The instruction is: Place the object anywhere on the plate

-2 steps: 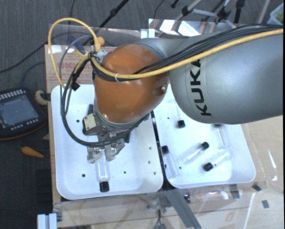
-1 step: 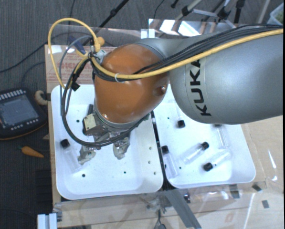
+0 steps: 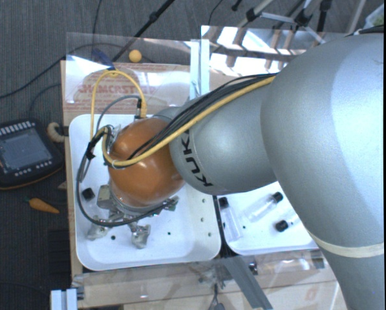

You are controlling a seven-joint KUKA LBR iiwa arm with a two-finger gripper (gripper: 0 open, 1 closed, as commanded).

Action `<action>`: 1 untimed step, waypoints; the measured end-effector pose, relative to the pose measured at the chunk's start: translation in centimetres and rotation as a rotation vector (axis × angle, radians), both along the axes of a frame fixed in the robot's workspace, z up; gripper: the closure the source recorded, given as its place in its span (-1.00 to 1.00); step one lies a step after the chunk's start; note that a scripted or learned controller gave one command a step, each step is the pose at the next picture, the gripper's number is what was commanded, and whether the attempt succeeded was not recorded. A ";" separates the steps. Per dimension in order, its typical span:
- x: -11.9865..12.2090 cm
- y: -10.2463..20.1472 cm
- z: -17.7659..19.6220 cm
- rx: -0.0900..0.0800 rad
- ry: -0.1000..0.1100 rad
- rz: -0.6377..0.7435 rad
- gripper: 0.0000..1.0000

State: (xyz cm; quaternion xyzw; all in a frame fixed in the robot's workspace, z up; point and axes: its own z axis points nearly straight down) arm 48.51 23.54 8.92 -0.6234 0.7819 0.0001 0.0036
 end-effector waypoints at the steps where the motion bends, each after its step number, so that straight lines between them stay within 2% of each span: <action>1: 0.1 0.1 1.1 0.003 -0.004 -0.002 1.00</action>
